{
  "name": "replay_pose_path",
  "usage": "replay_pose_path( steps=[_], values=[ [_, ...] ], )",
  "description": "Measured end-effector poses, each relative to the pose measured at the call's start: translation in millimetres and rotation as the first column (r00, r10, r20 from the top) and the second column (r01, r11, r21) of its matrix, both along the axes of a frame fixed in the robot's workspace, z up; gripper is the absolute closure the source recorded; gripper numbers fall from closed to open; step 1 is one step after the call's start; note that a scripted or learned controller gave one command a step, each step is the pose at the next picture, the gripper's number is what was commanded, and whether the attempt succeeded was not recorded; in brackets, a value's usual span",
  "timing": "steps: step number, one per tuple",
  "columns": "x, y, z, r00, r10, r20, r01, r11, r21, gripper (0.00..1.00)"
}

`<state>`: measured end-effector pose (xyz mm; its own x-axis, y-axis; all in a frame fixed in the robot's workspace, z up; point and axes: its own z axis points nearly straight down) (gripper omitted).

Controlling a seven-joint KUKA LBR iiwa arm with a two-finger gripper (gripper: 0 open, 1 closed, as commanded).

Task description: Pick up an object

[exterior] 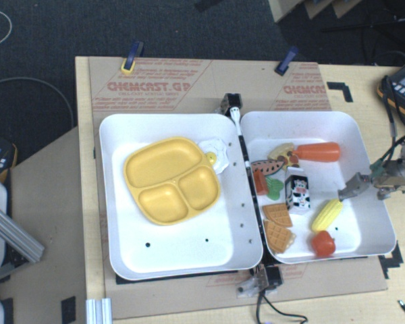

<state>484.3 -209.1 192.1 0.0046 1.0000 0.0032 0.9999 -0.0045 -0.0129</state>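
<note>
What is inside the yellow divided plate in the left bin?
The yellow divided plate holds nothing visible in its three compartments. A fried-egg toy lies beside its upper right edge, outside it. The bin floor under the plate is covered.

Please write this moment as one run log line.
tool: over right bin, beside corn | holding: nothing seen | yellow tray: left bin

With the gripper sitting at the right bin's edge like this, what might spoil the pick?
1. The gripper hangs beside the corn cob, which lies at a slant near the tomato; closing there may nudge either rather than grasp one.
2. The waffle, toy cow and carrot crowd the right bin, so a descent could catch two things at once.
</note>
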Motion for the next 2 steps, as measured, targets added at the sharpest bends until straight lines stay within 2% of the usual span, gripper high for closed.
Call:
replay_pose_path(
  steps=[1,2],
  values=[
    [3.4,0.5,6.3,1.000,0.005,0.013,-0.005,1.000,-0.004,0.00],
    [-0.7,-0.9,-37.0,1.000,0.003,0.007,-0.003,1.000,0.000,0.00]
  ],
)
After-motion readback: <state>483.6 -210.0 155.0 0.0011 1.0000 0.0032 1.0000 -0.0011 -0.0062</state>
